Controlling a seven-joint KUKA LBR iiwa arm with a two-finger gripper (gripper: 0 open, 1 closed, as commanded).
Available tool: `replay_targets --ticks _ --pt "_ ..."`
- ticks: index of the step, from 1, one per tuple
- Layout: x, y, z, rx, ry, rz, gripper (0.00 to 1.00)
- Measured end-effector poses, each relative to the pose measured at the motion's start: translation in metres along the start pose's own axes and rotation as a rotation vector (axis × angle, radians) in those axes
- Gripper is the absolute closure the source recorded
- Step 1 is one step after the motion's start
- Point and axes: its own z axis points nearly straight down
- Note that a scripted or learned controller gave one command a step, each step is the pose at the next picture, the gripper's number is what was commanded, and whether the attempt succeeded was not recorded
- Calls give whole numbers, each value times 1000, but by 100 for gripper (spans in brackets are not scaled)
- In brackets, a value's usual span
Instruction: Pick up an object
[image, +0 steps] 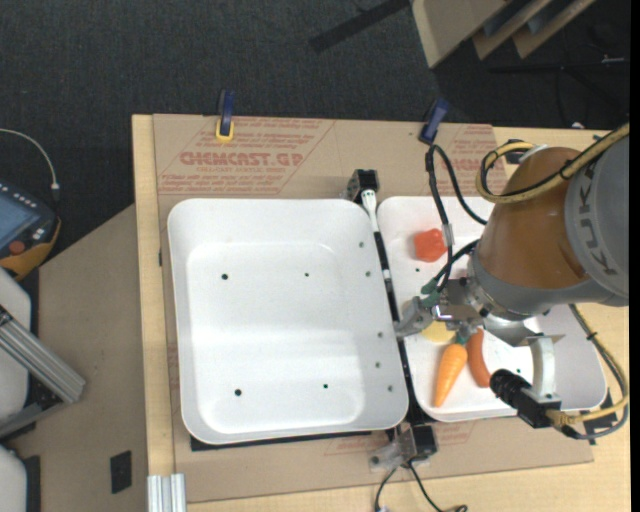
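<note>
My gripper hangs low over the left part of the right bin, under the grey and orange arm. A pale yellow object lies right beneath it, partly hidden. An orange carrot lies just in front of the gripper, pointing toward the bin's front edge. Beside the carrot, on its right, lies a red-orange elongated piece. A small red block rests farther back in the same bin, apart from the gripper.
The left bin is a wide shallow white tray. A black divider strip runs between the bins. Cables loop over the back of the right bin. The arm covers much of that bin's right side.
</note>
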Motion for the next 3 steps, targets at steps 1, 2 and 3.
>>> replay_targets --ticks 1,2,3 --pt "-9 0 0 -1 0 0 0" --pt "-9 0 0 -1 0 0 0" --pt "-8 0 0 -2 0 -1 0"
